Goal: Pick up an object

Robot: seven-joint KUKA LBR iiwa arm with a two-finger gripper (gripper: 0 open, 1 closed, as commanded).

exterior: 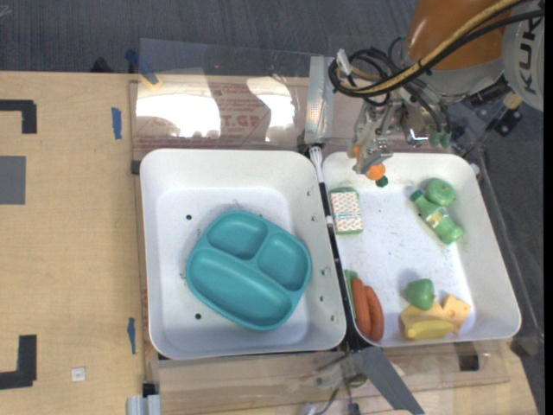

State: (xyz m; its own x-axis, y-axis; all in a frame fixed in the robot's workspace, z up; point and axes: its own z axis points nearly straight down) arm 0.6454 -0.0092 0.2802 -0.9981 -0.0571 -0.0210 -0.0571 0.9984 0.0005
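Note:
My gripper (373, 156) hangs over the back left corner of the right bin (497, 258), under the orange-banded wrist. A small orange piece with a green tip (377, 174) sits directly beneath the gripper's tip; whether it is held or resting on the bin floor is unclear. Also in the right bin lie a small patterned box (346, 211), a green toy vegetable (437, 207), a red-orange carrot-like pair (369, 310), a green pepper (420, 293) and yellow pieces (433, 319).
The left bin (164, 197) holds a teal divided plate (251, 271). A clear plastic sheet (225, 111) lies behind the bins. Cables loop around the wrist above the right bin's back edge. Tan bench surface stretches to the left.

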